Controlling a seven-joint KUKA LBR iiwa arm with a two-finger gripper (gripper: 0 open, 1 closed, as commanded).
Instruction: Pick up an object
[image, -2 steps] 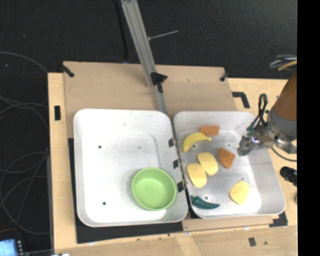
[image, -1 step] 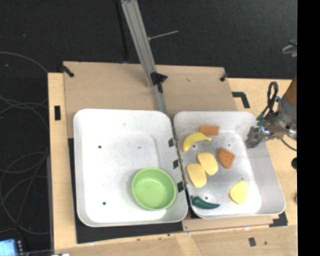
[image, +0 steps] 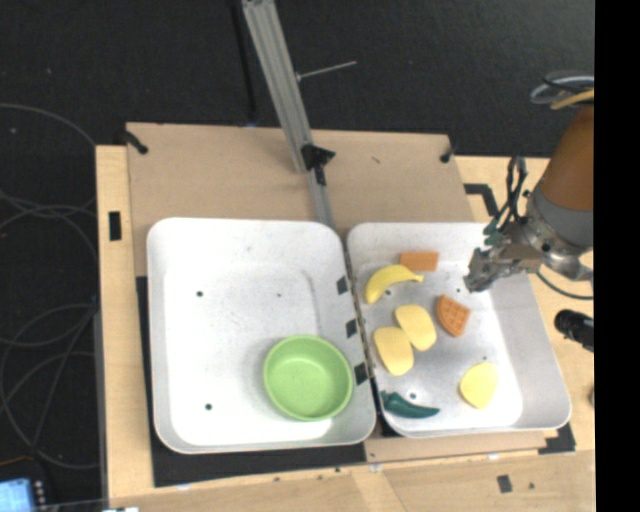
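The gripper (image: 483, 272) hangs over the right shallow white bin (image: 520, 330), just beside a small orange waffle-textured wedge (image: 453, 316). A round green plastic bowl (image: 308, 377) sits in the left white bin (image: 200, 300).

Worktop (image: 250, 170): you've got a tan board under both bins, dark floor all around it.
Left bin (image: 200, 260): white and shallow, on your left of the view.
Right bin (image: 530, 385): white, touching the left bin along the middle seam.
Metal pole (image: 285, 90): grey, slanting down from the top to the seam.
Cables (image: 45, 250): thin loops on the floor, far left.
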